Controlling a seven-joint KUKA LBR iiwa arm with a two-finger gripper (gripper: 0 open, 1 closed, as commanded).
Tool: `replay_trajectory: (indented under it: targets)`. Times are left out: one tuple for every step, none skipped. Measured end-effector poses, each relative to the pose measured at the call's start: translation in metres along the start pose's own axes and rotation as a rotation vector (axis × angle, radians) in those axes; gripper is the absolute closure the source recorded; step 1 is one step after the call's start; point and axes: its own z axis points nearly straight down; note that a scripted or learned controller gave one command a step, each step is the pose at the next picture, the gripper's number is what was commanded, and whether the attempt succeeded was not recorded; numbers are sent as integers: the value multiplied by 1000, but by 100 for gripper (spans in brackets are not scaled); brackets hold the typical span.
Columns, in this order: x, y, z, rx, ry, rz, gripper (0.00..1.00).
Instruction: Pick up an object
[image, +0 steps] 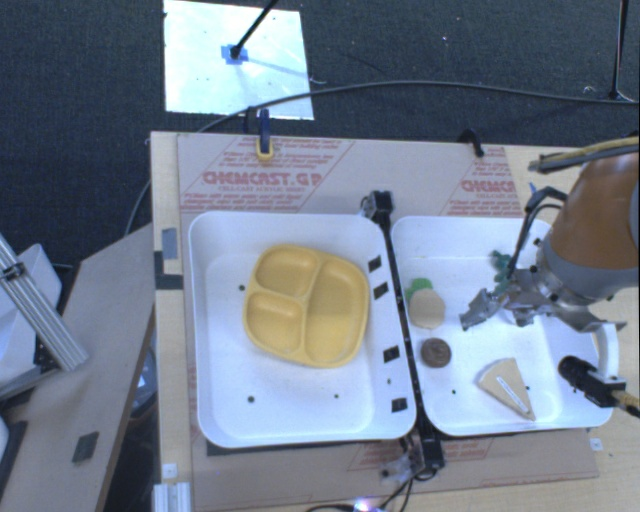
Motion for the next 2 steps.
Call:
replay_trajectory:
  targets:
    - [0,2,-4,-8,-1,-2,0]
    - [5,-1,61,-3,0,0,0]
